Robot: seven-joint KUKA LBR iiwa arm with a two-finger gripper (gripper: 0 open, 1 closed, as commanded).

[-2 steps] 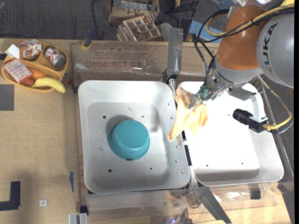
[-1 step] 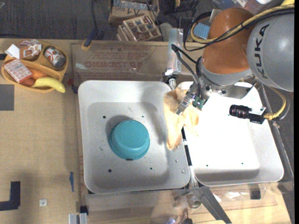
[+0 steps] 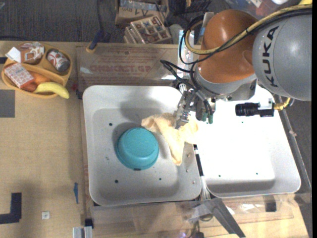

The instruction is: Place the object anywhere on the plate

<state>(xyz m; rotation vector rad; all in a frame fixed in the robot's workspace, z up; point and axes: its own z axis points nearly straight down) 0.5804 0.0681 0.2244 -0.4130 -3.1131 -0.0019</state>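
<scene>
Overhead, arm bent down, tool (image 3: 184, 114) touching yellow cloth (image 3: 171, 132)

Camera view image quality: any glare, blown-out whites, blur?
Camera view: right bin nearly blown out, floor detail lost; left bin greyer, evenly lit; soft shadow under the teal plate; yellow cloth low-contrast against white; gripper slightly soft; arm shell shows mild sheen.

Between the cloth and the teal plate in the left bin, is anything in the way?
Nothing visible. The yellow cloth lies directly beside the teal plate in the left bin, its edge reaching the plate's rim, with only bare bin floor around them. The claw is right over the cloth's upper right part.
</scene>
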